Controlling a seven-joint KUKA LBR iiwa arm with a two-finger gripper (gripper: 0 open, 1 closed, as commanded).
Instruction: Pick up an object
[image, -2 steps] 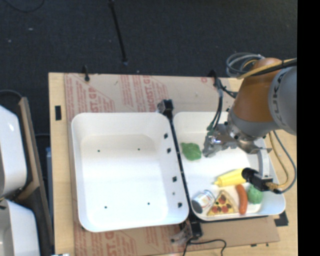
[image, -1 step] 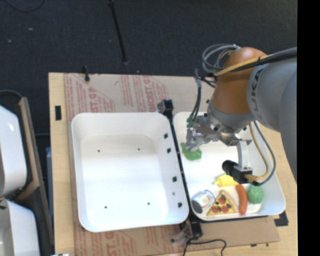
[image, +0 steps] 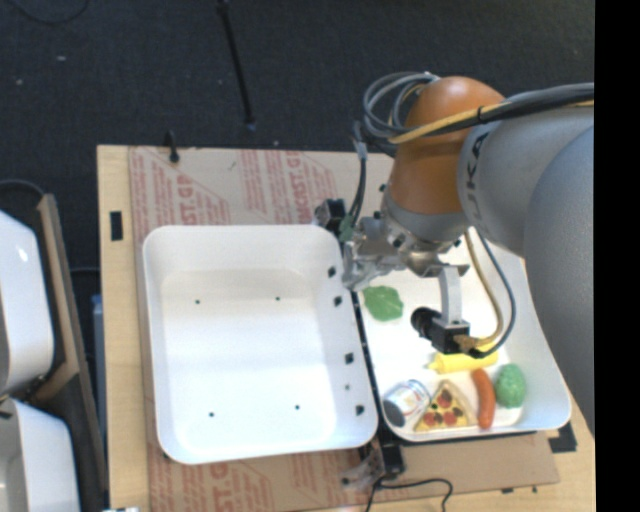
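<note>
Green lump of a toy (image: 382, 302), kinda leafy looking, is sitting in the far left part of the right bin (image: 551, 402), just beside the wall where the two bins meet. The claw (image: 348, 268) is hanging right over that dividing wall, a bit farther back than the green lump and close to it. Honestly can't tell whether the claw is open or closed from where I'm standing, and I don't see anything in it.

Rest of the right bin is all bunched at the near end: a small silver can (image: 405, 401) on its side in the near left corner, a toy pizza slice (image: 446, 408) touching it on the right, then an orange sausage-shaped thing (image: 485, 397), and a second, rounder green piece (image: 511, 384) just right of that. They're packed close together, well apart from the first green lump.

The left bin (image: 240, 340) is white inside, with a few small dark dots on its floor.

Both bins sit on a sheet of cardboard (image: 230, 185) laid over the desk (image: 118, 400). The cardboard has red printing along its far strip, but it's too blurry for me to read. The grey arm (image: 520, 170) with its orange band (image: 440, 130) comes in from the right.
</note>
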